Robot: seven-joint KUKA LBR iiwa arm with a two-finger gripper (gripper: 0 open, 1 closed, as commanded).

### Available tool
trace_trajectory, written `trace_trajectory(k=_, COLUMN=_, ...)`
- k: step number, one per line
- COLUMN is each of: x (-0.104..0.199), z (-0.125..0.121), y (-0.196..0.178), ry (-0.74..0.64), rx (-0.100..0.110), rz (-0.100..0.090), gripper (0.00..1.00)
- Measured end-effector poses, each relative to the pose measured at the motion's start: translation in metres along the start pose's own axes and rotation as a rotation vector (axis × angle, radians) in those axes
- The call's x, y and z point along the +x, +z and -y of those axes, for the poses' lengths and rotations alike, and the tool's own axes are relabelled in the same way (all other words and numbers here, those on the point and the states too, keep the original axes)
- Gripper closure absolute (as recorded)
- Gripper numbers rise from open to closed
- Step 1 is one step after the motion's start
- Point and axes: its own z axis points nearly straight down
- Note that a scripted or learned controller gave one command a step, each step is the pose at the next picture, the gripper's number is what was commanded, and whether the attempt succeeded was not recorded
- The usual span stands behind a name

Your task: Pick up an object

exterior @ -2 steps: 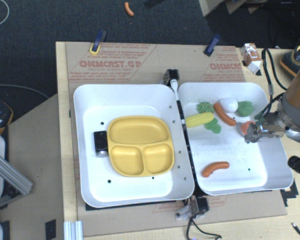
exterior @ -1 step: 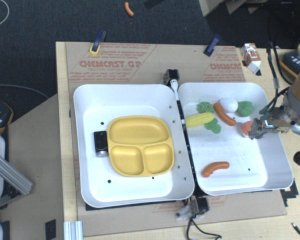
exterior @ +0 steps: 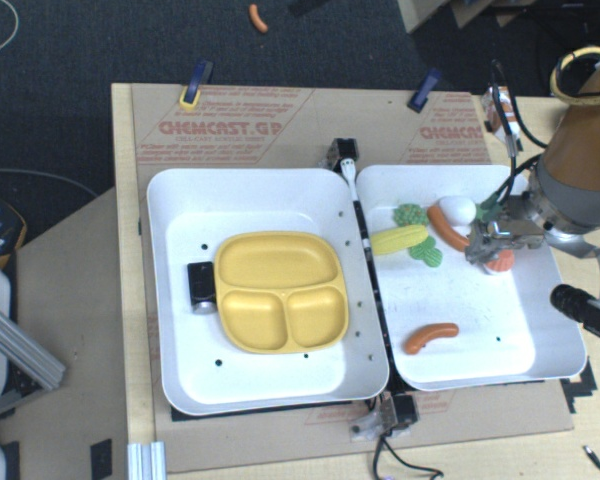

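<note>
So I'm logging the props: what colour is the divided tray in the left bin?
Yellow; the divided tray shows plainly in the camera view.

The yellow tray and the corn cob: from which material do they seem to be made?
The yellow tray looks like moulded plastic with a smooth, slightly matte finish: one even colour, rounded compartments, soft highlights. The corn cob seems to be a plastic toy, judging by its flat, uniform yellow, though it is too small to be sure.

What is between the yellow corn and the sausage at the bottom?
Just bare white bin floor lies between the corn and the lower sausage, seen in the camera view.
</note>
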Motion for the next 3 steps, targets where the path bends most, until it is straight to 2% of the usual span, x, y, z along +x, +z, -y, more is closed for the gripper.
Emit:
trace_trajectory(k=2, x=0.1, z=-0.033, y=0.024, ry=0.0, rx=0.001, rz=-0.001, gripper=1.0)
trace_trajectory(k=3, x=0.142, z=-0.056, y=0.017, ry=0.001, rx=0.0, rz=-0.001, gripper=1.0)
